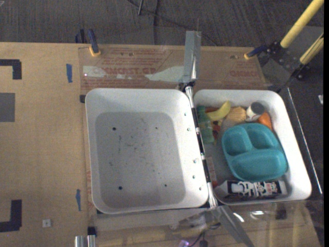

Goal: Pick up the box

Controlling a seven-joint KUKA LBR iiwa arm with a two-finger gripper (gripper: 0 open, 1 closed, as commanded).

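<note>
Camera view: the task's thing, a long flat cardboard box with black ends and a white printed middle (256, 188), lies in the right shallow white plastic bin (298, 138), at the edge nearest to the camera. It rests against the near wall of this bin, and its long axis runs from left to right along that wall, only a little tilted. Just behind it, and I think touching its long side, is a teal plastic plate with compartments (254, 151). Further back in the same bin are a yellow toy banana (221, 109), an orange rounded object (265, 120) and a small grey cup-like thing (255, 108). The left shallow white bin (136, 148) stands just beside, and the box is not in it.

The state of the claw I cannot tell here. As the arm comes in from the right, the box is in the bin on its own side. In my judgement the claw should close across the short width of the box, but the wall and the plate leave little room on both long sides.
</note>
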